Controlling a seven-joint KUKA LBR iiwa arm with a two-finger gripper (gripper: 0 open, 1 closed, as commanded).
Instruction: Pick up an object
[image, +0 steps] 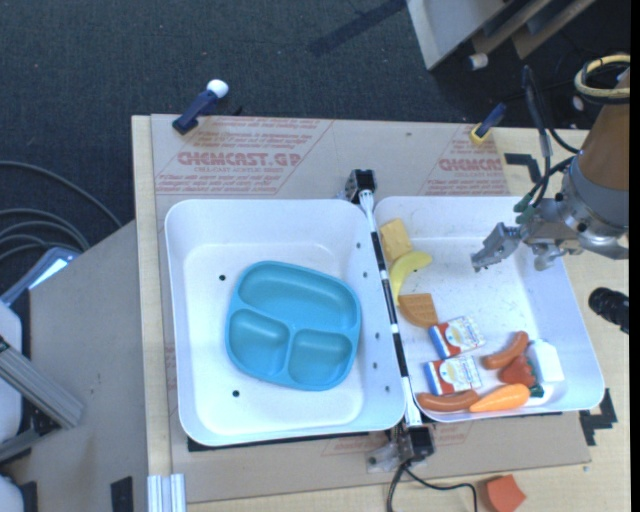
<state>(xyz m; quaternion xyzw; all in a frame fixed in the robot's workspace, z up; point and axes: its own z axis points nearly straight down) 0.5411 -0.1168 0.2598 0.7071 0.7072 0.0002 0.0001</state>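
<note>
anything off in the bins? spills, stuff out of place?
No spills or damage. The toy food sits crammed against the right bin's near-left side, with the carrot lying on its rim. The blue tray sits flat in the left bin.

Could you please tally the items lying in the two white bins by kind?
Blue divided plate: 1
Yellow cheese wedge: 1
Banana: 1
Bread slice: 1
Small cartons: 2
Sausages: 2
Carrot: 1
Total: 9

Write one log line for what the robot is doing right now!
hand: above right bin, holding nothing seen | banana: in right bin | blue plate: in left bin | pick: not yet done
</note>
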